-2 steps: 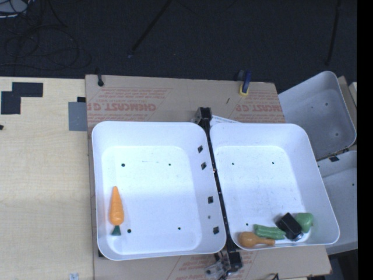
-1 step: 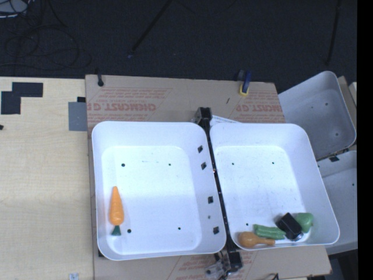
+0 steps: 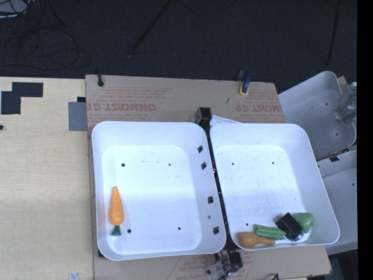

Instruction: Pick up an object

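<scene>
Plainly, I rate the carrot (image 3: 116, 206) light, rigid, slick; grasp across its middle. Pincer state: cannot tell.

bench (image 3: 41, 174) | cardboard sheet (image 3: 175, 101) | 2 white bins (image 3: 148, 130) side by side

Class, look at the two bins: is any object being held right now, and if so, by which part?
Nothing is held. The carrot lies in the left bin; the other items lie in the right bin.
</scene>
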You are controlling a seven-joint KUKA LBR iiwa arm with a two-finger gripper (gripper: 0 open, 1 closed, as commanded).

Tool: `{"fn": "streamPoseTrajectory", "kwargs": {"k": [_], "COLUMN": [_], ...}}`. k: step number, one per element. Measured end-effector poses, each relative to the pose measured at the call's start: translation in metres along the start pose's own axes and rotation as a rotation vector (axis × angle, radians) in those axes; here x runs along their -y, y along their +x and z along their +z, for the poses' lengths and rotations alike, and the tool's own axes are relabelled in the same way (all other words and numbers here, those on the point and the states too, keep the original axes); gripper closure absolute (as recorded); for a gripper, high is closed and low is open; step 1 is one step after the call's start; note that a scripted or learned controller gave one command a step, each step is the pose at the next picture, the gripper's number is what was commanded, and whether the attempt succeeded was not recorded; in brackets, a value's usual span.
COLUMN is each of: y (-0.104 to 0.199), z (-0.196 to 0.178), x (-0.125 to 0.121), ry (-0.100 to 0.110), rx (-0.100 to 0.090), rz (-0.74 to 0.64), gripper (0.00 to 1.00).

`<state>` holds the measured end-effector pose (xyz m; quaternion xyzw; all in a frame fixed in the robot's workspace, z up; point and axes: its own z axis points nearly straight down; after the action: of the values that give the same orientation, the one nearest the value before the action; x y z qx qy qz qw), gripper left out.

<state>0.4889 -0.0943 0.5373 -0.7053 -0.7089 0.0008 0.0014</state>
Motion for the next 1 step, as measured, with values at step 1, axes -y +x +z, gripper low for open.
{"fn": "streamPoseTrajectory", "kwargs": {"k": [1], "y": [-0.0021], "z": [-0.0003], "x": [0.0133], "ry": [0.001], "rx": [0.000], "rz": [0.004], "gripper": [1.00]}}
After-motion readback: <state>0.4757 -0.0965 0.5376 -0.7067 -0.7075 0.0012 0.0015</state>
